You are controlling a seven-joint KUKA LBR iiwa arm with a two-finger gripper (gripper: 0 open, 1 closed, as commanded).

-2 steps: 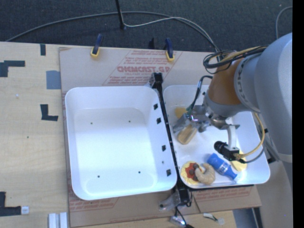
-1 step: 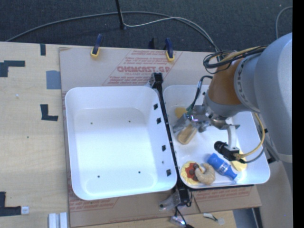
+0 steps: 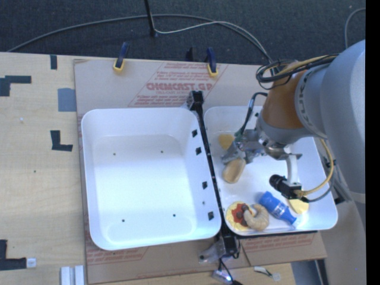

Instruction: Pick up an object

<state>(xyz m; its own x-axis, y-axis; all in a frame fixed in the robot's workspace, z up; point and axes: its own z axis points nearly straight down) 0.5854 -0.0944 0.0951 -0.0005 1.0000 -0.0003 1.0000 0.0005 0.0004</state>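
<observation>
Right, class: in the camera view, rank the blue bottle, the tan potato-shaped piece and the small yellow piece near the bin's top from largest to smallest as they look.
1. Blue bottle, though only slightly bigger than the next.
2. Tan potato-shaped piece.
3. Small yellow piece, clearly the smallest.

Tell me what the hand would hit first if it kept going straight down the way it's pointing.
Probably the tan bread roll: the hand sits right above it in the right bin, pointing down. Depth is hard to judge from this angle, so it may land just beside it on the bin floor.
</observation>
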